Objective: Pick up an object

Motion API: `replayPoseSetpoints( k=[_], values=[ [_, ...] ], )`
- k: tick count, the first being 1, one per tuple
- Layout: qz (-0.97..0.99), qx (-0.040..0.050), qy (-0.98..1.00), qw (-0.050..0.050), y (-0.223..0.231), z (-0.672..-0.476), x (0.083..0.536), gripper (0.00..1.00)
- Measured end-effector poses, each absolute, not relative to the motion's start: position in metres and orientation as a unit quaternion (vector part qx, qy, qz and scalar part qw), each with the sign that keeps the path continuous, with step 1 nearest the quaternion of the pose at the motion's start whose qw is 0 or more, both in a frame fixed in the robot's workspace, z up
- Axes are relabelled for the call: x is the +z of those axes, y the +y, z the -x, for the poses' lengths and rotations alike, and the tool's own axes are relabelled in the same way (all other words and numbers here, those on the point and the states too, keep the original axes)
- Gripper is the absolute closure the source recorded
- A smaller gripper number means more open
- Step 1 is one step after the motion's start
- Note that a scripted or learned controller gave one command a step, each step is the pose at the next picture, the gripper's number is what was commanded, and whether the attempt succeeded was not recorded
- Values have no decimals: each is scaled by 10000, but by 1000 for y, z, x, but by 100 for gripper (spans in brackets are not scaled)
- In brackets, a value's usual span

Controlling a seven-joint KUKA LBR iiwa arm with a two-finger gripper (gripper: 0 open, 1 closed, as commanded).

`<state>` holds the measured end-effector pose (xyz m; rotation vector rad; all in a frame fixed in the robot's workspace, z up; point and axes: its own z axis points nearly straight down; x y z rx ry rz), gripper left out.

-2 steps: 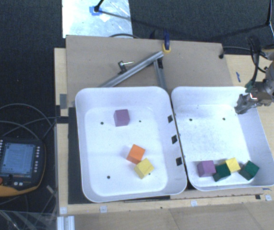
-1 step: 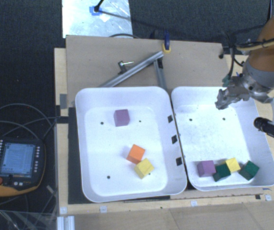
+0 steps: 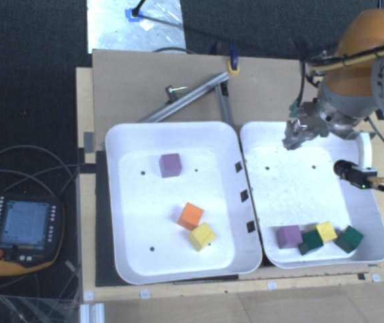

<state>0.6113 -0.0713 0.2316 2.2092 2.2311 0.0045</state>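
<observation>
- White, shallow, side by side on the table (image 3: 91, 180): left bin (image 3: 121, 200) and right bin (image 3: 373, 237).
- Grey arm (image 3: 380, 79) with orange band, in from the right, bent over the far edge of the right bin.
- Dark hand (image 3: 295, 137) hanging above the far left corner of the right bin; no telling how the hand is set, and nothing seen between its tips.
- Well apart from the hand, clustered along the near wall of the right bin: purple cube (image 3: 288, 235), dark green cube (image 3: 310, 241) touching it, yellow cube (image 3: 325, 231) just behind, second green cube (image 3: 349, 238) at the right end.
- In the left bin: purple block (image 3: 170, 165) toward the far side, alone; orange cube (image 3: 191, 215) and yellow block (image 3: 202, 235) touching, nearer the front.
- Beyond the bins, on the brown board: tilted metal bar (image 3: 188, 96).
- Off the table, at left: handheld control pendant (image 3: 21, 231) with coiled cable.
</observation>
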Motion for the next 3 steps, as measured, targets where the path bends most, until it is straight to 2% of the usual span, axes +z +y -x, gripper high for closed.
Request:
replayPoseSetpoints(
  k=[1,2,3],
  values=[
    [-7033,23,7109,11,-22,-632,241,100],
    [-7037,14,7105,4,21,-642,241,100],
    [-7037,15,7105,4,66,-660,231,100]
  ],
)
